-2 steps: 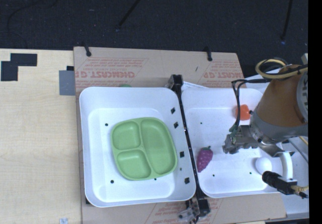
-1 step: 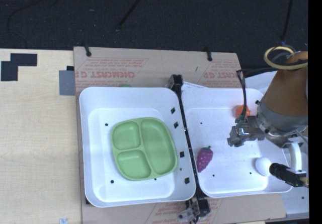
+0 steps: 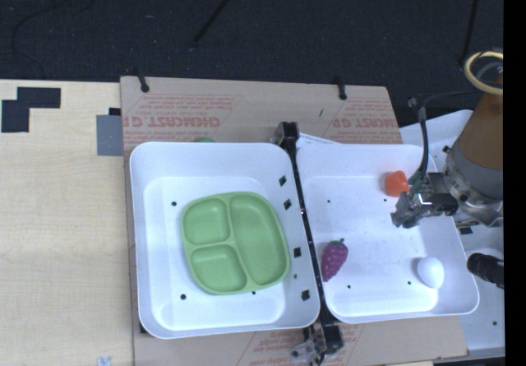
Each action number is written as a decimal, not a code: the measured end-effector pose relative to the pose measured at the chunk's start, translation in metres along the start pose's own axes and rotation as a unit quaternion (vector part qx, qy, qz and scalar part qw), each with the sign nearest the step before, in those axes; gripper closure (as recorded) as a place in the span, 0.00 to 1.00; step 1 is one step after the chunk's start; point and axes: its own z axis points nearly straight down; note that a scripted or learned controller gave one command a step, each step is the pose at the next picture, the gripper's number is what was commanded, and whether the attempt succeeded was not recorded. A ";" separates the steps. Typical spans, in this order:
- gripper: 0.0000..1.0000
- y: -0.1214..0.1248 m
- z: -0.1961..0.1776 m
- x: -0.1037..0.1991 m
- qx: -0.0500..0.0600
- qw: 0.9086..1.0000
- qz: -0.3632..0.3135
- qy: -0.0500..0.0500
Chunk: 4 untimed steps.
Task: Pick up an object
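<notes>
Camera view puts the end effector [image 3: 408, 214] over the right bin [image 3: 370, 307], just below the orange piece [image 3: 395, 183]; whether it is wide or narrow I cannot tell. That piece looks small, light and smooth (likely toy food), so it could roll or slip; a hold across its middle seems safest. A white egg-like ball [image 3: 429, 271] sits near the bin's lower right corner, a purple grape bunch [image 3: 333, 258] by the divider. A green divided plate [image 3: 234, 241] lies in the left bin [image 3: 156, 307]. The arm's upper part is cut off at the frame edge.
</notes>
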 end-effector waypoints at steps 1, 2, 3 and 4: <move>1.00 0.028 0.001 0.054 0.002 1.000 -0.003 0.002; 1.00 0.053 0.002 0.092 0.002 1.000 -0.002 0.001; 1.00 0.073 0.023 0.136 0.003 1.000 -0.001 0.001; 1.00 0.096 0.040 0.183 0.003 1.000 -0.002 0.001</move>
